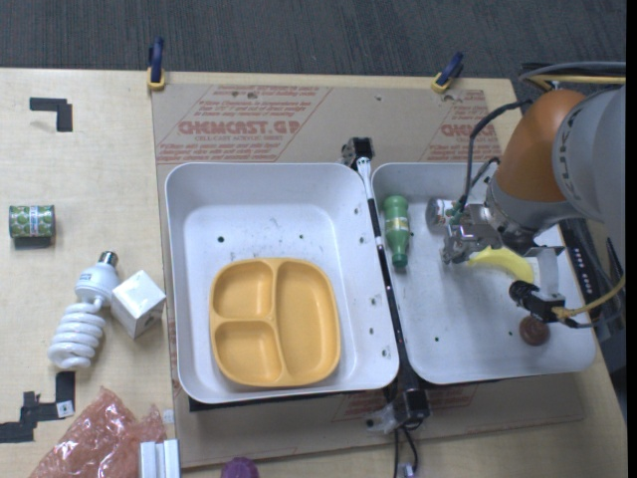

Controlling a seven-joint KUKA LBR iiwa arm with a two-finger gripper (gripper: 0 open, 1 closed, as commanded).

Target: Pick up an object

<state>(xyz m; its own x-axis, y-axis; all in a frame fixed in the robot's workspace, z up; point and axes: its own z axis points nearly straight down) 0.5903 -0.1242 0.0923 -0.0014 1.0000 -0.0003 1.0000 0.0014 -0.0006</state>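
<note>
The grey arm (567, 157) reaches down into the right bin (438, 352), its gripper (460, 239) low beside a curved yellow banana (506, 262). Nothing looks lifted, so I judge the pick not yet made. Whether the pincer is spread or pressed together, I cannot tell. The left bin (199, 197) holds a smooth yellow divided plate (276, 322). A glossy green bottle (397, 229) lies near the divider, and a small round brown thing (534, 332) sits near the bin's right edge.
</note>
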